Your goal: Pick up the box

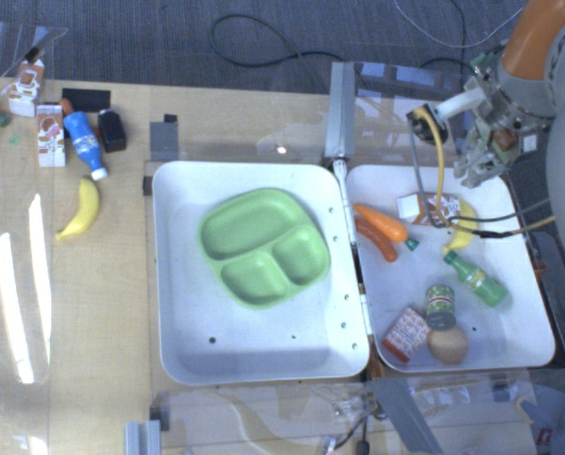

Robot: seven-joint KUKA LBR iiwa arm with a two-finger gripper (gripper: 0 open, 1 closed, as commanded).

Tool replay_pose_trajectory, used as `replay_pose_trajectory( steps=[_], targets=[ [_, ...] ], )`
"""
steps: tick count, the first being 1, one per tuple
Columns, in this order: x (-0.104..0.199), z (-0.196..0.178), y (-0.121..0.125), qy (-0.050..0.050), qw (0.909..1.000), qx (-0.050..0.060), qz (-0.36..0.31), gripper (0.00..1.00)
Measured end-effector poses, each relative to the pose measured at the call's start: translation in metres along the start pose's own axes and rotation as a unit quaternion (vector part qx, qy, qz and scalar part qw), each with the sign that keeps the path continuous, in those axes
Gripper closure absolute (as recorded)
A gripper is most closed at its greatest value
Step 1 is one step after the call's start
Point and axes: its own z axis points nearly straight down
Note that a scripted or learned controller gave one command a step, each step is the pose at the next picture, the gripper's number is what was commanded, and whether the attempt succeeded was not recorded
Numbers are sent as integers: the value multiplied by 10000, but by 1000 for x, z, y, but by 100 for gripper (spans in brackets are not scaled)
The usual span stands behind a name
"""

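Box (409,333) lies flat in right bin (519,245), near its front edge, well apart from gripper (479,166) and toward the camera from it. Gripper hangs over bin's back rim; finger state cannot be told. Carton (425,208) nearest gripper, then carrots (381,227), green bottle (476,281), can (441,303) just beside box.

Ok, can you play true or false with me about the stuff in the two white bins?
1. The green divided plate lies in the left bin. True.
2. The small red box is in the left bin. False: it lies in the right bin, near its front edge.
3. The carrot lies in the right bin. True.
4. The gripper holds the box. False: it hangs over the right bin's far corner, apart from the box.
5. The green bottle stands upright. False: it lies on its side.
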Motion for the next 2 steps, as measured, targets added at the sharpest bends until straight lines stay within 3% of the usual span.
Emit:
replay_pose_trajectory(
  steps=[1,2],
  targets=[
    [-16,16,-37,15,9988,0,485,100],
    [-12,-76,-32,22,9992,-2,399,100]
  ],
)
